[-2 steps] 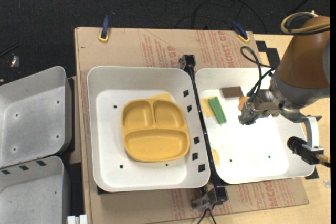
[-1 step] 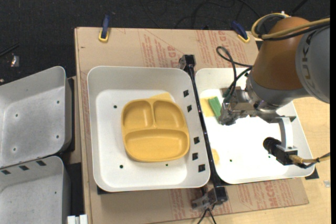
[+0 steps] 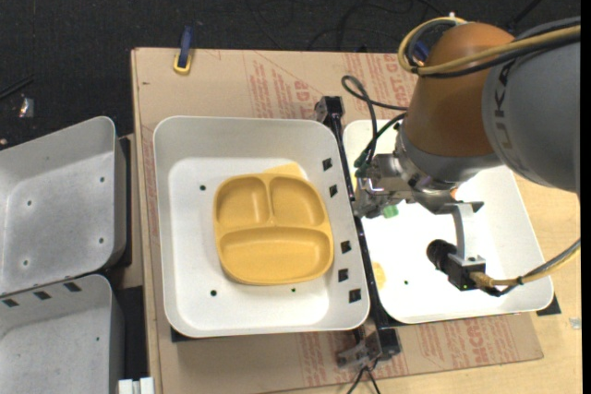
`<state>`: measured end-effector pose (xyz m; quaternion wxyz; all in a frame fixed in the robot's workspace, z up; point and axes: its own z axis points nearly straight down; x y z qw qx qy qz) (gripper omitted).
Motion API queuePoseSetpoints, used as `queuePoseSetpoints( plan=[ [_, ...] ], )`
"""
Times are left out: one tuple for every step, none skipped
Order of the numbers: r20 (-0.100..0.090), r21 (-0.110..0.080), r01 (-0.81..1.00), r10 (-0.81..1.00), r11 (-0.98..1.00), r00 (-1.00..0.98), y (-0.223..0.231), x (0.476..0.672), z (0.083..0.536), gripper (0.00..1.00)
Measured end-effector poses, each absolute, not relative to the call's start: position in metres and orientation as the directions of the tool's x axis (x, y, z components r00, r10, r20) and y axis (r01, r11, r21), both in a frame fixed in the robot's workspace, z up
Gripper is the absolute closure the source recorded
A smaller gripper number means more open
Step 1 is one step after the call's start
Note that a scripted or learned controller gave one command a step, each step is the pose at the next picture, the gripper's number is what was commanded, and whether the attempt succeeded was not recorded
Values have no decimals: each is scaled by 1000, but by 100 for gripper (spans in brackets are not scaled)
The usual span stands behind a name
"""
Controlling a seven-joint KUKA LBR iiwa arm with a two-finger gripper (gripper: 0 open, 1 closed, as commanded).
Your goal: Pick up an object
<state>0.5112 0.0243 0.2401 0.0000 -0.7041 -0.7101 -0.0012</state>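
The gripper (image 3: 383,198) hangs low over the left edge of the right bin (image 3: 517,291), but whether it is open, closed or holding something cannot be told, because the wrist covers it. A small green object (image 3: 390,211) lies just beside it, and a small yellow piece (image 3: 378,273) lies near the bin's left wall. One yellow divided tray (image 3: 273,230) rests in the left bin (image 3: 185,198). Both bins stand on a brown desk (image 3: 249,78), above a dark floor (image 3: 74,5) with cables.

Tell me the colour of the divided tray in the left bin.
Yellow: the divided tray is plain mustard-yellow, seen clearly in the camera view.
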Motion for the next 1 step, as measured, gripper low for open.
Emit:
queuePoseSetpoints(
  plan=[
    [2, 0, 1000, 1000, 9, -9, 83, 518, 234, 100]
  ],
)
